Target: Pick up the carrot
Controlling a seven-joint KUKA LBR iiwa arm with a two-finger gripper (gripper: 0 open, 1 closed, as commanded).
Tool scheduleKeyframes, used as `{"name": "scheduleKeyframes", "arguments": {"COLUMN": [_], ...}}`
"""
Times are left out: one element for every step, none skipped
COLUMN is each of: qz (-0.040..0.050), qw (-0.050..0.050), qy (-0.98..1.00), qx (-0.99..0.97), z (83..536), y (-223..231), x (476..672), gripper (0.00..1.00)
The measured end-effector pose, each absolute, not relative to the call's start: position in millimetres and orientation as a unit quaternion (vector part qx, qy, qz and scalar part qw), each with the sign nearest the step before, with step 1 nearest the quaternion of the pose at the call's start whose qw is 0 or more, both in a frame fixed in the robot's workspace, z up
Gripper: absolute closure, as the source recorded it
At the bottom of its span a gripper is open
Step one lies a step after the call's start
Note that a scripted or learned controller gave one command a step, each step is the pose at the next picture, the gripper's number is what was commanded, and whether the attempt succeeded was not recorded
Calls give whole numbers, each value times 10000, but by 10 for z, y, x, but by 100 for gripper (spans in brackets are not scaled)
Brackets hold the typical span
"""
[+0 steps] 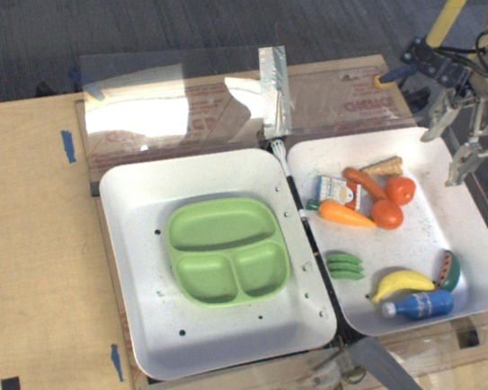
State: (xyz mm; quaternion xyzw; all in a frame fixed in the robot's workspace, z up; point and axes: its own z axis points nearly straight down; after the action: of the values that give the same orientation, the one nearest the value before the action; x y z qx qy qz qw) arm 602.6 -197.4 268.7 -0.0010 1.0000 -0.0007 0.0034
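Two shallow white plastic bins sit side by side on the bench, rims meeting along a dark seam.

Left bin (138, 278): holds a matte light-green plastic divided plate (228, 249), rounded rectangle, one long compartment at the far side and two smaller ones at the near side. A wide margin of bare white floor runs all round the plate.

Right bin (479, 236): the smooth orange tapered carrot (346, 214) lies on its side in the far-left part, close to the seam wall. Just beyond its thick end is a small blue-and-white carton (331, 190). A reddish sausage-shaped piece (366, 184) sits just beside the carrot on the far side; a glossy red-orange rounded fruit (387, 214) lies against the carrot's tip, a second red round one (400, 190) just past that, and a tan bread-like stick (382, 166) lies at the far edge of the cluster. Bare floor lies on the carrot's near side, down to a green ridged pod piece (344, 265). Near the front rim: a yellow curved banana (401, 282), a blue bottle lying flat (421, 306) and a watermelon slice (448, 269).

The grey metal two-finger gripper (467, 152) hangs at the right bin's far-right corner, well apart from the carrot; its fingers stand apart, nothing between them.
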Motion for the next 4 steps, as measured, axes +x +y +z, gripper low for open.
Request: {"name": "scheduleKeyframes", "arguments": {"qz": [-6,0,-8,-7], "qw": [46,74,137,127], "qy": [9944,9963,9963,9963], "qx": [1060,858,849,848], "z": [970,898,1038,1029], "y": [-1538,-1129,-1123,-1121], "x": [5693,5949,5983,5979], "gripper": [0,0,100,0]}}
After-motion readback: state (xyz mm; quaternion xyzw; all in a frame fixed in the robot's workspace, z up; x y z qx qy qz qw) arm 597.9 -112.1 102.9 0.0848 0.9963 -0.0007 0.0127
